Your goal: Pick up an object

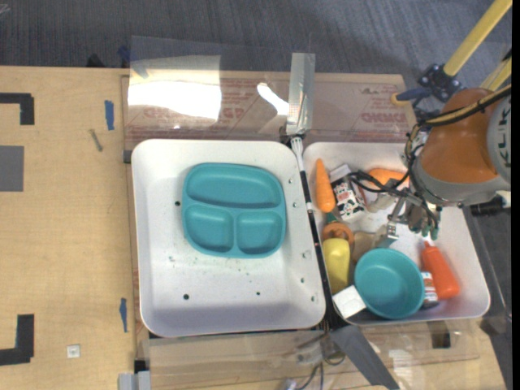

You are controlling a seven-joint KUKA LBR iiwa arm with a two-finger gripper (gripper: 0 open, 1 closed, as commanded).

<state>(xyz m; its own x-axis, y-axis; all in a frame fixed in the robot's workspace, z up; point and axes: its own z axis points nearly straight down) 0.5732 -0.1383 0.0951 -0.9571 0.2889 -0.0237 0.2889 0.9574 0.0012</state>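
Left bin (154, 299): just the teal divided tray (234, 210) lying flat, nothing to grab there that the arm is near.

Right bin (475, 287): the clutter. Carrot (323, 187) along the left wall, small printed box (347, 197) beside it, yellow piece (337, 260) below with a brownish bit touching its top, teal bowl (389, 282) at the front, white card (349, 301) at the bowl's left edge, orange bottle (439, 270) just right of the bowl.

Pincer (412, 219) is low over the right bin's middle, above the bowl and left of the bottle. Too dark and cable-cluttered to resolve; can't tell its state, and nothing visibly gripped.

Progress: reach done, arm over the pile. No pick confirmed; every item looks to be resting in the bin. Grasp and lift remain.
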